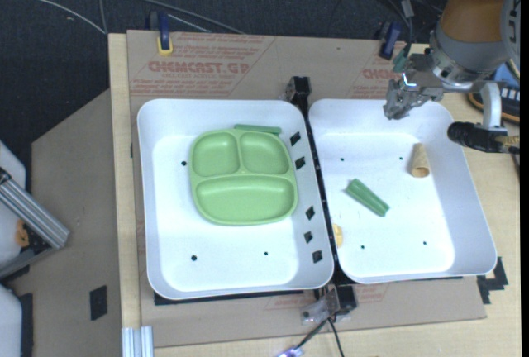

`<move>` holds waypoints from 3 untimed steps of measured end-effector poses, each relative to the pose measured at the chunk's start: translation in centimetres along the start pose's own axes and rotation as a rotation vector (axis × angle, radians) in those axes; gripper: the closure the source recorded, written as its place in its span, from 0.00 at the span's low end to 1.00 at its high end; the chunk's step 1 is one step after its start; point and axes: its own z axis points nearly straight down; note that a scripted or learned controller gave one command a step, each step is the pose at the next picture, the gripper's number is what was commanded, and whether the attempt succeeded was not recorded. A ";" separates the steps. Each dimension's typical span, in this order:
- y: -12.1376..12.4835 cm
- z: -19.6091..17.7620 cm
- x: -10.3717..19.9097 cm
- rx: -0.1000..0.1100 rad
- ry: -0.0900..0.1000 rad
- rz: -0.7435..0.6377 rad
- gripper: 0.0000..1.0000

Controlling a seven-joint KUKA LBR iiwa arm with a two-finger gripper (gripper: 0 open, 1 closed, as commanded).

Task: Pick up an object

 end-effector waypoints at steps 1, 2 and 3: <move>-0.2 -0.5 5.2 0.005 0.003 -0.005 1.00; -1.9 -0.5 9.8 0.009 0.003 -0.004 1.00; -3.3 1.1 15.2 0.010 0.003 -0.004 1.00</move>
